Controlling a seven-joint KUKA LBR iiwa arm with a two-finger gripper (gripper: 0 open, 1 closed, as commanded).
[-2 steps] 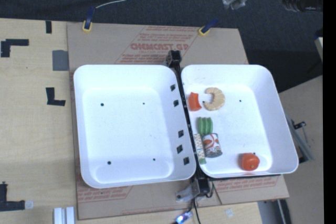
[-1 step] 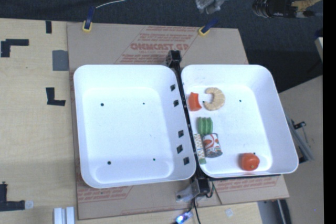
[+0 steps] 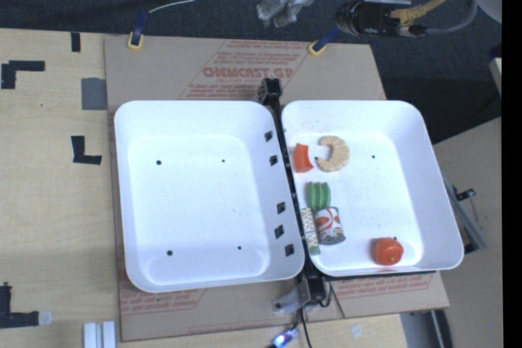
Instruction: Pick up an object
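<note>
The right bin (image 3: 408,134) holds several small objects. A tan croissant-shaped piece (image 3: 333,153) lies near its far left, with a small orange-red piece (image 3: 302,158) beside it against the divider. Below them lie a green item (image 3: 318,194) and a red-and-white can (image 3: 326,226) on its side. A red tomato-like ball (image 3: 388,251) rests at the near right corner. My gripper (image 3: 284,6) hangs high at the top of the view, beyond the far edge of both bins and well away from every object.
The left bin (image 3: 192,191) sits next to the right one on a cardboard sheet (image 3: 245,69). A white cable (image 3: 183,0) and two blue-yellow clamps (image 3: 137,37) lie at the sheet's far edge. The arm's hoses (image 3: 391,12) run off to the right.
</note>
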